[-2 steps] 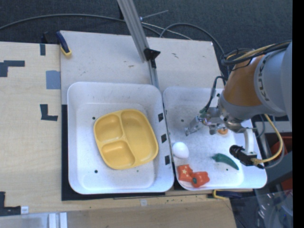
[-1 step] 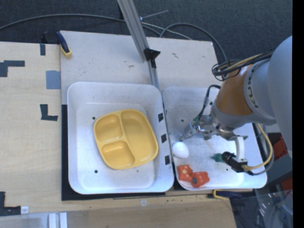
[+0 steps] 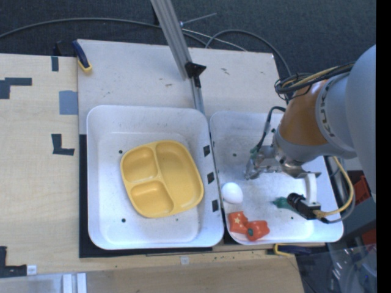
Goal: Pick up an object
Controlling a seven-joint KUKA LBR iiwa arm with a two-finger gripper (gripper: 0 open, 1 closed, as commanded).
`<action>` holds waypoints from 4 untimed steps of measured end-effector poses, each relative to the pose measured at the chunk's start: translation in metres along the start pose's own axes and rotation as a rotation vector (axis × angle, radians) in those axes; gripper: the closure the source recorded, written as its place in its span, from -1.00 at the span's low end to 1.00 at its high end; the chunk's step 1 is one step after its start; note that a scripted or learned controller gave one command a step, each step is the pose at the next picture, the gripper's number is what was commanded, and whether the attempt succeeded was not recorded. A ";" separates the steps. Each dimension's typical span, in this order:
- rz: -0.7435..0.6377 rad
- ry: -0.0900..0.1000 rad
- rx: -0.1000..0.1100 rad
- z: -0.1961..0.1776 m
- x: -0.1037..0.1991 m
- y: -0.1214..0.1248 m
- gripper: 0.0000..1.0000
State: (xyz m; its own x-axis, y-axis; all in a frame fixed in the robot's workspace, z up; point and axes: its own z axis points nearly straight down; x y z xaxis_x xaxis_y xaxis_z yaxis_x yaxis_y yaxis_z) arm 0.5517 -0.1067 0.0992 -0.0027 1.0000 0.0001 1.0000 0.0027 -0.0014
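In the right bin [image 3: 232, 133] lie a white egg-shaped ball [image 3: 231, 193], a crumpled orange-red object [image 3: 247, 224] near the front edge, and a small green piece [image 3: 282, 202]. My gripper [image 3: 255, 166] hangs low over the middle of this bin, to the upper right of the white ball and apart from it. Nothing is visible between its fingers. The wrist and the orange band [image 3: 302, 122] cover the bin's right part. A yellow divided plate [image 3: 161, 178] lies in the left bin [image 3: 101, 163].
A grey metal pole [image 3: 174, 32] slants down from the top to the divider between the bins. Black cables [image 3: 244, 38] run behind the bins. A yellow-and-blue clamp [image 3: 82, 57] sits at the bench's back left. Wooden tabletop lies at the left.
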 end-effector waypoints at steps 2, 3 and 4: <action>0.001 -0.001 -0.004 -0.098 -0.005 -0.002 1.00; 0.001 -0.002 -0.007 -0.159 -0.011 0.001 1.00; -0.002 0.000 0.000 -0.150 0.032 0.011 1.00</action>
State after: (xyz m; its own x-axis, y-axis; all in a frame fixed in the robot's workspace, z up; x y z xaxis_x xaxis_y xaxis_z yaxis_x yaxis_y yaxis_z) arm 0.5630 -0.0747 0.2495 -0.0049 1.0000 -0.0001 1.0000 0.0049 -0.0010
